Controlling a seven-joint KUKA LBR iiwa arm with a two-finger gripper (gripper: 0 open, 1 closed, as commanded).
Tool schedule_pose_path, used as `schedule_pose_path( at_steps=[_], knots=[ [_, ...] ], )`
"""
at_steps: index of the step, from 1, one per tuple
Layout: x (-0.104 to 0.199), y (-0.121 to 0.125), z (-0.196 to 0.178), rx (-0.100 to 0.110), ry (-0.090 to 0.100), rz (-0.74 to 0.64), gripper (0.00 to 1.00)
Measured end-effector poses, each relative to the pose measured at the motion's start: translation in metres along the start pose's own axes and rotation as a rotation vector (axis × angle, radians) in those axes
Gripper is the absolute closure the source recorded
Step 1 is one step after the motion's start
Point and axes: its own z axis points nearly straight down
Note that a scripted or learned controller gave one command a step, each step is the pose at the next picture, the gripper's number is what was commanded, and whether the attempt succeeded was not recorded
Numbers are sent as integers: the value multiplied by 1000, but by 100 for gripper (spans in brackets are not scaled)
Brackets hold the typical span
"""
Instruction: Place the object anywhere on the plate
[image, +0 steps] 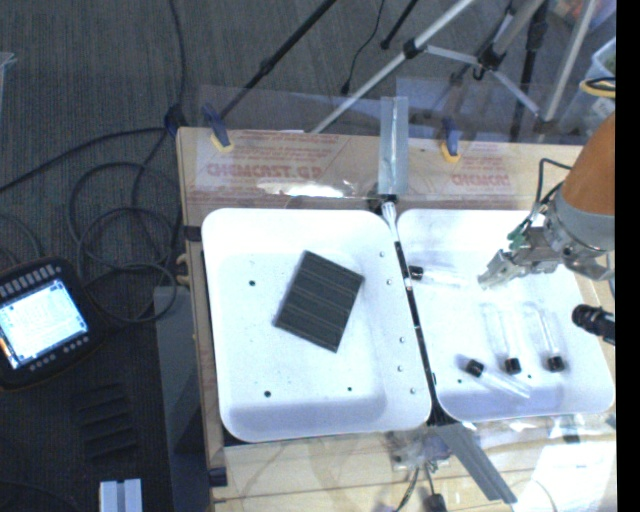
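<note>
Nearest, in the right bin (585, 395), three clear tubes with black caps lie in a row, apart from one another: a left tube (472, 368), a middle tube (511, 365) and a right tube (553, 362). The left tube lies aslant, while the other two point away from the near wall.

In the left bin (240, 385), a dark ribbed plate (320, 301) lies flat near the middle, turned at an angle to the walls. Nothing rests on it.

Farther back in the right bin, a fourth tube (428, 274) lies just beside the wall shared with the left bin, its black cap toward that wall. The pincer (497, 271) hangs over this part of the bin, to the right of the fourth tube and apart from it. Whether it is released or clenched I cannot tell, and no tube shows in it.

Left of the table (300, 165), a pendant (40, 322) with a lit screen lies on the floor among looped cables. Two blue clamps (216, 127) grip the table's far edge.
</note>
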Motion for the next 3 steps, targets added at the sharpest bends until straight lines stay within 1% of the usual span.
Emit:
schedule_pose_path(
  at_steps=[1,2,3],
  knots=[
    [59,26,-73,0,0,186,100],
    [83,105,35,2,-3,279,100],
    [140,109,6,1,-2,351,100]
  ],
)
